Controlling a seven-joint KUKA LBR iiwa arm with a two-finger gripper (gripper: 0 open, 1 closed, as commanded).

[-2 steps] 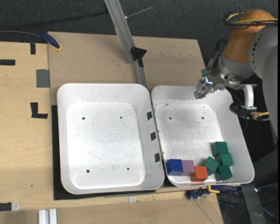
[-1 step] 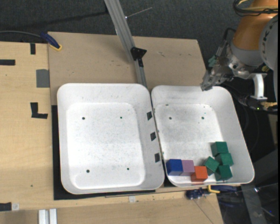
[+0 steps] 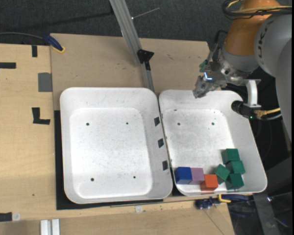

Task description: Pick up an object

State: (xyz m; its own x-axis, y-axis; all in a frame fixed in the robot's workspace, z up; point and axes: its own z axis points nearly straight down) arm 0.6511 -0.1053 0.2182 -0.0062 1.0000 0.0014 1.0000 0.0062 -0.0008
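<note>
Small blocks crowd the near edge of the right bin: a blue cube, a purple cube, an orange cube and several green blocks. My gripper hangs over the far rim of the right bin, well away from the blocks, with nothing seen between its fingers. The grey arm with its orange band comes in from the upper right.
The left bin lies beside the right one. A slanted metal rail runs down to the gap between the bins. Black tape marks and a blue-yellow clip sit on the bench at left.
</note>
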